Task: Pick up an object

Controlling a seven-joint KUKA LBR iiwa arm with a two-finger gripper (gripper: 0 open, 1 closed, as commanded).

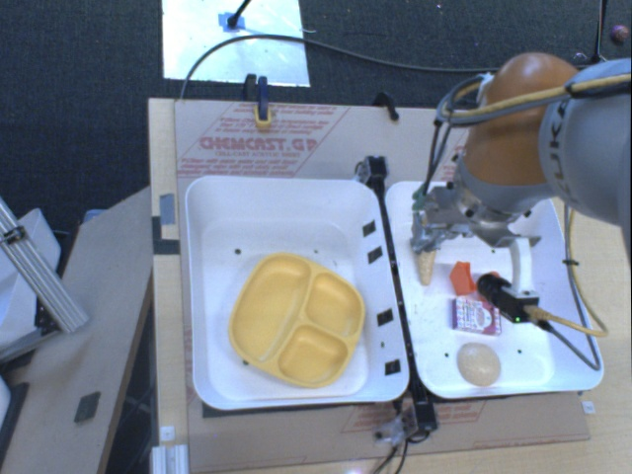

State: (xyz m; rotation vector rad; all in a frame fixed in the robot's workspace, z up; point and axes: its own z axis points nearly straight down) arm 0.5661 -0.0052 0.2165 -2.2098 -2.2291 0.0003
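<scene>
- Camera view, right half of frame: claw (427,237) hangs low over upper-left part of the right bin (563,358); can't tell if it's spread or pressed together, arm body blocks it.
- Cone (426,267), tan, lies directly below claw in frame, seemingly touching it; long axis approx. vertical in frame. Likely target, but not seen gripped.
- Other picks lie lower right of claw: orange block (461,277) just beside cone, pink packet (476,315) under it, pale round ball (479,364) near bin's bottom edge.
- Left bin (212,215), centre frame: yellow divided tray (297,318), well apart from claw.
- Next, imo: close on cone, lift.
</scene>
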